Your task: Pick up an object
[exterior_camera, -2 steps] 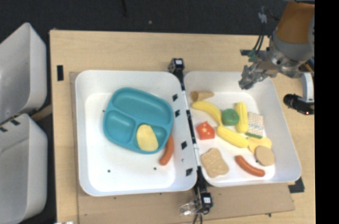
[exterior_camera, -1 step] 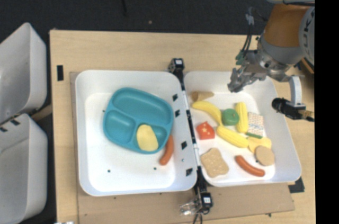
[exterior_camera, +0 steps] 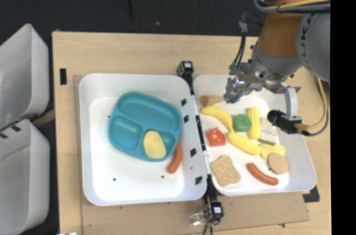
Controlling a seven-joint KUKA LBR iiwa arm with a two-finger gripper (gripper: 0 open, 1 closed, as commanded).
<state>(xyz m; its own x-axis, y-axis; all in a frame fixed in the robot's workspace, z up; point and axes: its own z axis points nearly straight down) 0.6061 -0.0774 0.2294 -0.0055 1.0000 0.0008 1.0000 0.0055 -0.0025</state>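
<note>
My gripper hangs over the back of the right bin, just behind a yellow banana and a green toy. Nothing shows in its grasp. The same bin holds a second banana, a corn cob, a red piece, a slice of bread, a sausage and a round bun. A small brown item lies at the bin's back left, to the gripper's left.
The left bin holds a blue divided plate with a yellow lemon-like piece on it, and a sausage beside the plate. The ridge between the bins carries black clips. White boxes stand at the far left.
</note>
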